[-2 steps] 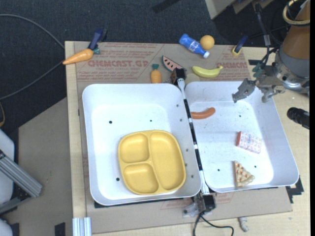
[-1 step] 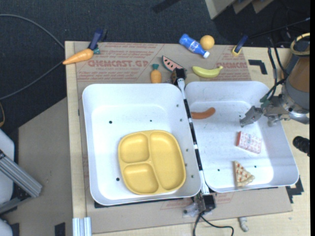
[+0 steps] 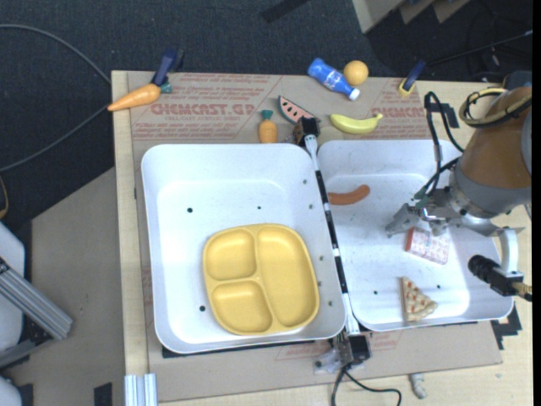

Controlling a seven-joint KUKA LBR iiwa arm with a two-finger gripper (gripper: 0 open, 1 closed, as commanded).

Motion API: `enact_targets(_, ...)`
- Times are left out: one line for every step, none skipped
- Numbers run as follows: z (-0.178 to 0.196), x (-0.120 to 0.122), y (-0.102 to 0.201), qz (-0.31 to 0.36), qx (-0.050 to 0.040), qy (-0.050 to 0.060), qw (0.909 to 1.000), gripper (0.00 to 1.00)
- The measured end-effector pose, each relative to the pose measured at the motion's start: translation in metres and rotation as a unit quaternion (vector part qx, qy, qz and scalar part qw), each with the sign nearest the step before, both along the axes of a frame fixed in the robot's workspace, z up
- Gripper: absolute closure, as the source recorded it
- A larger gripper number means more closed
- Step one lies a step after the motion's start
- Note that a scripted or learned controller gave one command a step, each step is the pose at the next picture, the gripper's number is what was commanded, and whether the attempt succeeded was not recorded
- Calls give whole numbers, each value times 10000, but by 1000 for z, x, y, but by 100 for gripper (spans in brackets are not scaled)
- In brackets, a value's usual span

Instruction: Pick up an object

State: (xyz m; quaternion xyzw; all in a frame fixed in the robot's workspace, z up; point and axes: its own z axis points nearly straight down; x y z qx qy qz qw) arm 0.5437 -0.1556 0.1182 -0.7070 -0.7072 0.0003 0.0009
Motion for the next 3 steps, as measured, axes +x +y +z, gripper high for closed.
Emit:
enact_targets(3, 24, -52, -6, -13, -17, 10000, 0)
enact_targets(10, 25, 4, 5, 2, -3, 10000, 0)
enact_targets(16, 105, -22, 6, -10, -17, 10000, 0)
